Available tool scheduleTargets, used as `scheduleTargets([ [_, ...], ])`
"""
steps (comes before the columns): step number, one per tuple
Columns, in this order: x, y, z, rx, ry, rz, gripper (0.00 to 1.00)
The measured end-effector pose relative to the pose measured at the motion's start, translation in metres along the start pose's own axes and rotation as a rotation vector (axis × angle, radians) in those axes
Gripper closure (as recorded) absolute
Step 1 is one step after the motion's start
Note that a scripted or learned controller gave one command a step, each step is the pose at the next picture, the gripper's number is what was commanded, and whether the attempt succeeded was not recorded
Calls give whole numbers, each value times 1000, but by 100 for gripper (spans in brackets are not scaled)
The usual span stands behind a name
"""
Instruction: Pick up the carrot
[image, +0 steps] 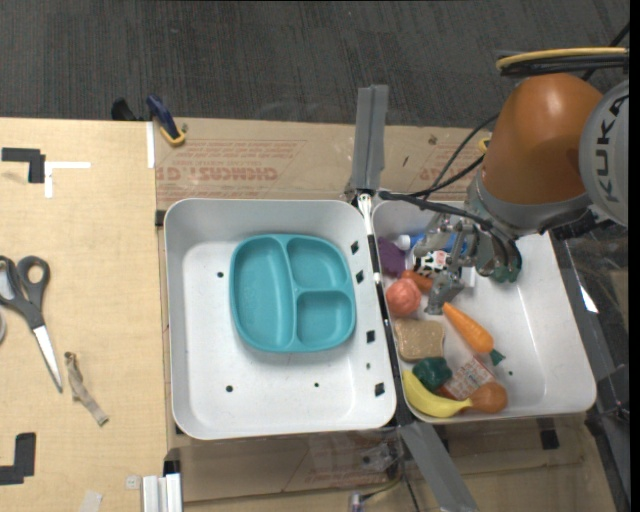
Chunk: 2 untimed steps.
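Two white bins side by side at mid frame. Left bin (190, 330) holding a teal divided plate (293, 292), three compartments, lying near the bin's upper middle. Right bin (545, 340) crowded with toy food along its left half.

Arm (545, 135) entering from the upper right, orange band large over the right bin's top edge. Gripper (447, 285) hanging below the wrist at the upper middle of the right bin, pointed down and to the left. Cannot tell how far apart the fingers stand: tips lost among cables and clutter. Nothing seen clamped between them.

Carrot (468, 328) lying in the right bin, just below and right of the gripper, slanting from upper left to lower right, close to the gripper's tip but contact unclear. Peach (403, 297) to the carrot's left, near the divider. Bread (421, 340) just below the peach. Green piece (433, 374) under the bread. Banana (433, 400) curved along the bin's lower left corner. Small packet (470, 376) and an orange fruit (489, 398) at the lower middle. Purple item (390, 260) at the upper left of that bin, partly hidden.

Scissors (30, 305) on the board at far left. Blue clamp (165, 120) at upper left.
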<state>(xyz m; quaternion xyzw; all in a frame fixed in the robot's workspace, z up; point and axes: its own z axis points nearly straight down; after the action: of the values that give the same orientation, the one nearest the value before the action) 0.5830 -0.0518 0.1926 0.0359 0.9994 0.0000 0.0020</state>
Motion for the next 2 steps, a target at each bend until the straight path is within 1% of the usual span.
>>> scheduleTargets([
  [1, 62, -53, 48, 0, 4, 45, 0],
  [2, 41, -64, 100, 0, 3, 44, 0],
])
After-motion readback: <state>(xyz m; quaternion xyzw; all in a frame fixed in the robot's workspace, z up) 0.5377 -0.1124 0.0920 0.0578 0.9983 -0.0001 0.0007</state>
